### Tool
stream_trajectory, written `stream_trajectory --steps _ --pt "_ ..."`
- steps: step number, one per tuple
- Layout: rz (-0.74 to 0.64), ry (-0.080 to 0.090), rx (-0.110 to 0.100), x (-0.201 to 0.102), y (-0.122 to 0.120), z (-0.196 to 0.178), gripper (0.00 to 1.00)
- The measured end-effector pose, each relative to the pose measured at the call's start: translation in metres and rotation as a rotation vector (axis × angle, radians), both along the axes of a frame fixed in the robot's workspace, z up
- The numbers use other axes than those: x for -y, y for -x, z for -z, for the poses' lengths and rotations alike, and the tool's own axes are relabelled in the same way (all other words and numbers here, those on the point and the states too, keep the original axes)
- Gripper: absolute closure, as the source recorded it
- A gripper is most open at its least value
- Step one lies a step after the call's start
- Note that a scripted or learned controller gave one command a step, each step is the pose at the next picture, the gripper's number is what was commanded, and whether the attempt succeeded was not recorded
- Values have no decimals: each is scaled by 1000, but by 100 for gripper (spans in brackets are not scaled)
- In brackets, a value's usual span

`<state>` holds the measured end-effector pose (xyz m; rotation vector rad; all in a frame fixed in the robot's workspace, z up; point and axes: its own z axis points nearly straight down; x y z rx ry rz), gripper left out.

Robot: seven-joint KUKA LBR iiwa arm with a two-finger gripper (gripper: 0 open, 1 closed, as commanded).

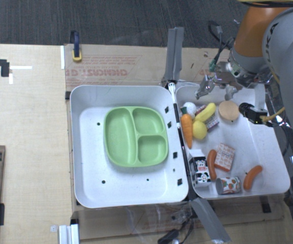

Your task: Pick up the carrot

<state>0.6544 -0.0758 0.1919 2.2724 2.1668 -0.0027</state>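
place: robotics lab, test bench | evidence: industrial arm (273,29) over two white bins (85,187) set side by side on a plywood bench (24,111) | toy food in right bin, green divided tray (135,135) in left | clamp (76,52) at bench's far edge

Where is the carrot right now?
The carrot lies in the right bin, along its left wall near the far end. It sits just left of the lemon and the banana, close against them.
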Motion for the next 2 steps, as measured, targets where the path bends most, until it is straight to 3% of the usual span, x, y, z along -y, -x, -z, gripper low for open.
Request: stream_trajectory --steps 1,2 --pt "-214 -1 -2 22 16 87 0" --pt "-133 -2 -2 26 96 77 0"
